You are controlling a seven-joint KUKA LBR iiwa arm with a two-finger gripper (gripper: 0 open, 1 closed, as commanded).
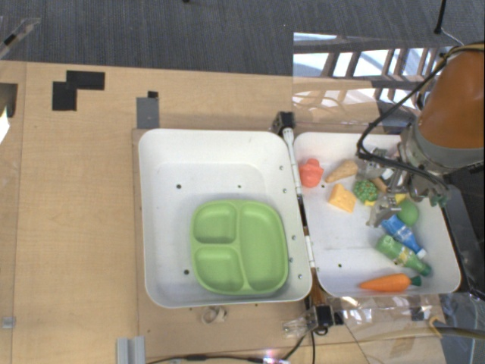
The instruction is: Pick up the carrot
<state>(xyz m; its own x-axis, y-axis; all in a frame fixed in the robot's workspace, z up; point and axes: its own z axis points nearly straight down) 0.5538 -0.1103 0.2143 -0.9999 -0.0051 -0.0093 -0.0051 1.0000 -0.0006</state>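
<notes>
Pale wooden bench boards carry two shallow white plastic bins side by side, with dark grey carpet beyond. Over the right white bin (pixel 333 268) hangs the grey arm's two-finger gripper (pixel 381 207), its thin metal fingers (pixel 376 217) pointing down among a loose scatter of toy food; whether they stand wide or narrow I cannot tell, since cables and the wrist crowd them, and nothing is seen held between them. Just beside the fingers, toward the bin's outer wall, lie a round green fruit (pixel 409 212), a blue-and-white tube (pixel 402 233) and a green bottle (pixel 402 252). On their other side lie a yellow cheese wedge (pixel 342 199), a tan bread-like piece (pixel 342 171) and a red-orange toy (pixel 311 172). The orange plastic carrot with a green stub (pixel 388 283) lies flat against the near wall, well apart from the fingers, beyond the tube and bottle, its length running along that wall. Probably it rolled or was dropped there; the wall may hamper a grasp. A green three-compartment plate (pixel 240 246) sits in the left white bin (pixel 163 203).
</notes>
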